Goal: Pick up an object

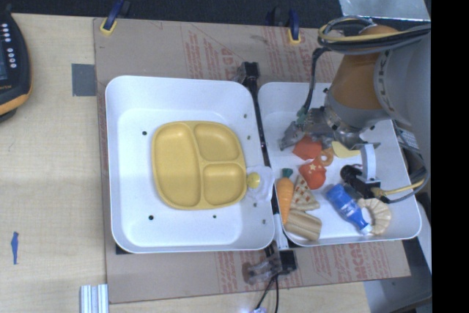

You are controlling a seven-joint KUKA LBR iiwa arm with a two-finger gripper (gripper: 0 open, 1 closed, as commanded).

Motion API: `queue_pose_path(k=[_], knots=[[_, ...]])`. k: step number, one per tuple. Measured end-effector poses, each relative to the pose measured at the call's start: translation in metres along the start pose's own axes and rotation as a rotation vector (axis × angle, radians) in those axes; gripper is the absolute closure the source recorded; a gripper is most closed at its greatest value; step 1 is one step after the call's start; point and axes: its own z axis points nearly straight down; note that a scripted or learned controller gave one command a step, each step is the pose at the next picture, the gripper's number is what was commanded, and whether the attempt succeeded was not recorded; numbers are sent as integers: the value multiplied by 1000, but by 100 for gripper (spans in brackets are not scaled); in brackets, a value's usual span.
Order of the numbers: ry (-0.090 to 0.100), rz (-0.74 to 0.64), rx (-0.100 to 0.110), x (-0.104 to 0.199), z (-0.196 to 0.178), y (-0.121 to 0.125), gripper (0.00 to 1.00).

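The pick looks not yet done, as far as the view shows: nothing can be seen lifted clear of the right bin, and every toy appears to lie on its floor. The gripper hangs low over the upper middle of that bin, under the grey arm with its orange band, but whether it is released or clenched cannot be told, since its tip is dark and partly hidden by the wrist. The likeliest target, by position, is the red toy, lying just beside the gripper at about 7 o'clock from it, possibly touching. A second red piece sits further on at 6 o'clock, with the orange carrot beyond at 7 o'clock and the blue tube at 5 o'clock. The left bin carries a yellow divided tray, well apart at 9 o'clock. What remains is closing on one toy and raising it.
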Motion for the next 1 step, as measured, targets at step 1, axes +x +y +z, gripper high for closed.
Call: queue_pose_path(k=[1], knots=[[0, 2, 0, 0, -15, -1, 100]])
